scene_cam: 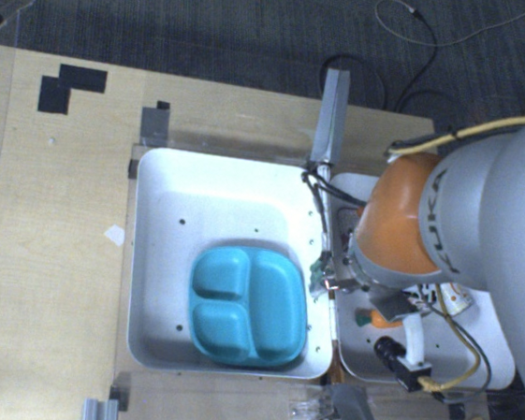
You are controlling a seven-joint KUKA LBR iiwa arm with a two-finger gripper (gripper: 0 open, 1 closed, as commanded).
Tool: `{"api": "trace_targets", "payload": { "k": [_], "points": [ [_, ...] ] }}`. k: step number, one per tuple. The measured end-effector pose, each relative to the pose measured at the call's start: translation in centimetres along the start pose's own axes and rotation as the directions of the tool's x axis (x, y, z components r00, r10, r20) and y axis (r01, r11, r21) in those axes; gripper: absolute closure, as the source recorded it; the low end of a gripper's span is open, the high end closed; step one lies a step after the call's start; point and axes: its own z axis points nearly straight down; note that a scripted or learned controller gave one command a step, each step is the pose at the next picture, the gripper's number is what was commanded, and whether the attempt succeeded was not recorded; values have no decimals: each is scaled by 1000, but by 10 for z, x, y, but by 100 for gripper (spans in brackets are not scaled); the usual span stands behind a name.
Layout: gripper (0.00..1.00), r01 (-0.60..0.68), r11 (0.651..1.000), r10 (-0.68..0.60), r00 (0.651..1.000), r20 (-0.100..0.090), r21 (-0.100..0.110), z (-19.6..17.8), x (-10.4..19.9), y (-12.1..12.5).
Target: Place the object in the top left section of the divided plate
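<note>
At the bottom of the frame, the front wall of the left bin (178, 204) meets the pale wooden worktop (44, 227). Just behind that wall, in the bin's lower right part, sits the blue divided plate (281, 296). It lies flat, with two small sections on its left side, one above the other, and one large section on its right. Its right rim is close to the wall shared with the right bin (355, 351).

In the right bin, lower centre-right of the frame, a small orange and green object (378, 314) lies on the white floor, partly covered by the wrist above it. It is too hidden to say what it is. It is apart from the plate, across the dividing wall.

The tool (328, 280) hangs over that dividing wall, just right of the plate's upper right corner. It is blurred and shadowed by the wrist, so I cannot tell whether it is open or closed, or whether it has hold of anything.

Above it, the orange band (398, 220) and the grey arm (488, 211) cover most of the right bin.

Farther back, a grey metal post (333, 114) stands at the bins' far edge. Black marks (69, 88) lie on the worktop at upper left. Beyond is dark floor (173, 6) with a thin cable (434, 26).
</note>
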Motion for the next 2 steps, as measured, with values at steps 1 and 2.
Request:
{"api": "trace_targets", "payload": {
  "k": [1, 2],
  "points": [
    [100, -112, 993, 113, 993, -43, 32, -56, -106, 71],
    [0, -112, 993, 113, 993, -43, 33, -56, -106, 71]
  ]
}}
